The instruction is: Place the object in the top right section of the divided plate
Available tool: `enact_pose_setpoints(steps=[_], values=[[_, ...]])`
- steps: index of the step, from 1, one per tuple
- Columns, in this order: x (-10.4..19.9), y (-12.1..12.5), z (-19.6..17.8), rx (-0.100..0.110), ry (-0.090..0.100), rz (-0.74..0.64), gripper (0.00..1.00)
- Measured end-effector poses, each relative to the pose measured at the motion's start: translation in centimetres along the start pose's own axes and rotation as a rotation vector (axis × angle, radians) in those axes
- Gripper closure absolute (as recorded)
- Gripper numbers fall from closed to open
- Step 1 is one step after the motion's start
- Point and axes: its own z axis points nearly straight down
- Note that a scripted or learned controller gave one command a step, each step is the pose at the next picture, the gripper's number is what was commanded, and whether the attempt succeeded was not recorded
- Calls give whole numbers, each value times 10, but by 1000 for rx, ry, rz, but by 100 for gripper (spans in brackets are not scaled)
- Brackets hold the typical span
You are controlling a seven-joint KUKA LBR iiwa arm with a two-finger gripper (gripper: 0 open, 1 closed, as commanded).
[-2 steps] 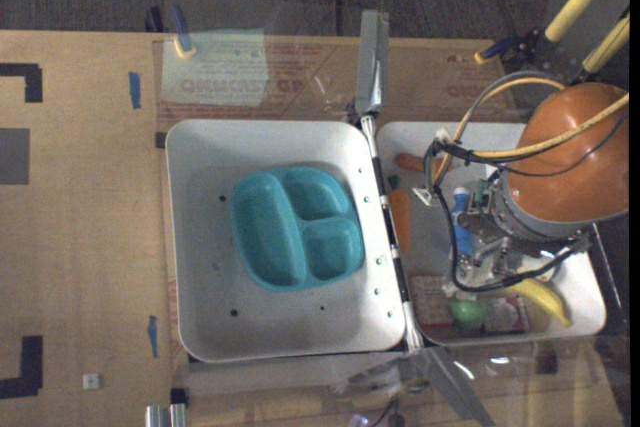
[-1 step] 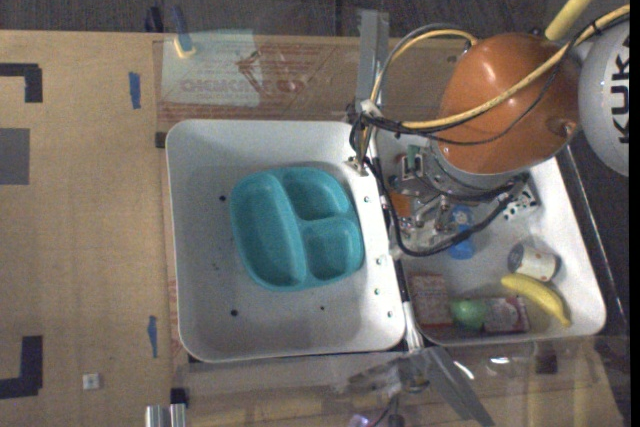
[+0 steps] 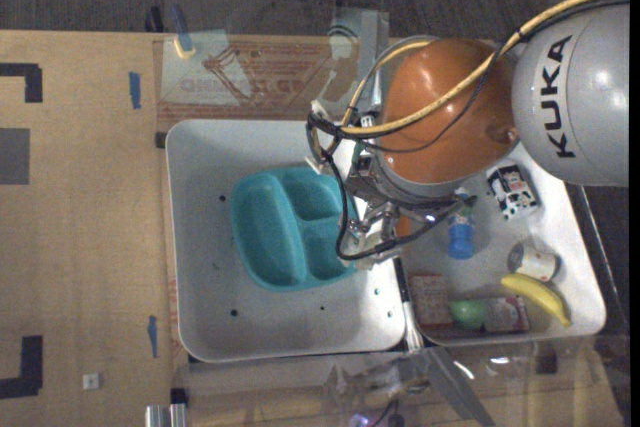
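A teal divided plate (image 3: 290, 227) with three sections lies in the left white bin (image 3: 200, 315), toward its right side. My gripper (image 3: 366, 227) hangs at the plate's right rim, over the ridge between the two bins. The grey arm with its orange band (image 3: 440, 115) covers most of the gripper from above. A small patch of orange (image 3: 401, 227) shows just right of the gripper, too hidden to tell what it is. The plate's sections that I can see hold nothing.
The right bin (image 3: 585, 265) holds a blue bottle (image 3: 460, 237), a white cup (image 3: 535, 263), a banana (image 3: 536, 298), a green round thing (image 3: 465, 313), a red-and-white packet (image 3: 430, 298) and a black-and-white item (image 3: 512, 191). Cables (image 3: 335, 130) loop off the wrist.
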Motion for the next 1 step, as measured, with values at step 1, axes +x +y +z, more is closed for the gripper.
enact_pose_setpoints(steps=[1], values=[[-3, 0, -11, 4, -8, 0, 100]])
